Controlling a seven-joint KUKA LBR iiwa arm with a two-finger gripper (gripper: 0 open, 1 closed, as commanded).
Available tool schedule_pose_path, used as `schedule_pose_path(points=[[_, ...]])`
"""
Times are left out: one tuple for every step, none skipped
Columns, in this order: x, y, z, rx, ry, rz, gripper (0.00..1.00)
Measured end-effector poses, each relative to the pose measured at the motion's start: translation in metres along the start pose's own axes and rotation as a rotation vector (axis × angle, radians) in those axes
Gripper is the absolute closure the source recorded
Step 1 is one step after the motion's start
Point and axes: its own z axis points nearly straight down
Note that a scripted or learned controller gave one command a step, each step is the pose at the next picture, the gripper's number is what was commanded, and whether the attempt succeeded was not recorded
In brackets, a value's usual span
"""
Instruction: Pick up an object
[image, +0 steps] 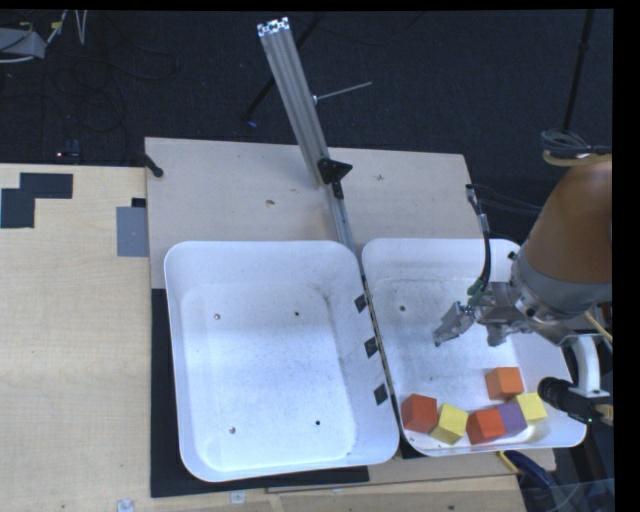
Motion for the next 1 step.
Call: schedule_pose_path(points=[[0.0531, -0.0018, 0.0376, 0.006, 0.003, -0.011, 0.0]])
